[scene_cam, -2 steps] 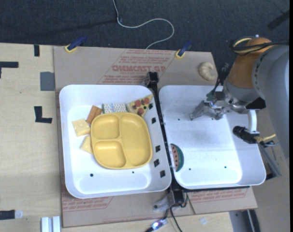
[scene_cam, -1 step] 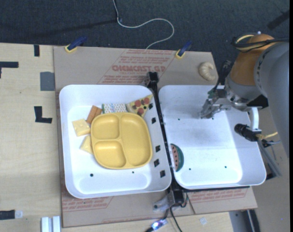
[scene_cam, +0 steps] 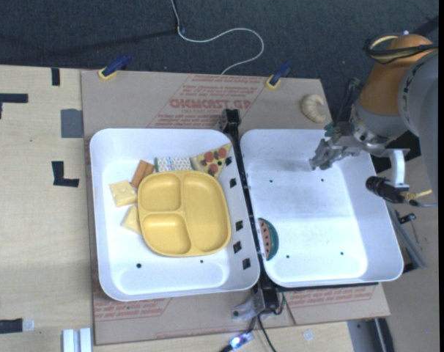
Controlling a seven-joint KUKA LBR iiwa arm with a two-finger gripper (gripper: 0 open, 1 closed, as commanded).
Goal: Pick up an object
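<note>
The end effector [scene_cam: 323, 158] sits over the far right part of the right bin [scene_cam: 368, 270]; whether it is open cannot be determined, and no object is visible in it. The left bin [scene_cam: 105, 270] contains a yellow divided plate [scene_cam: 184, 213] resting on assorted small food items [scene_cam: 124, 193]. A watermelon slice [scene_cam: 267, 239] lies against the right bin's left wall.
</note>
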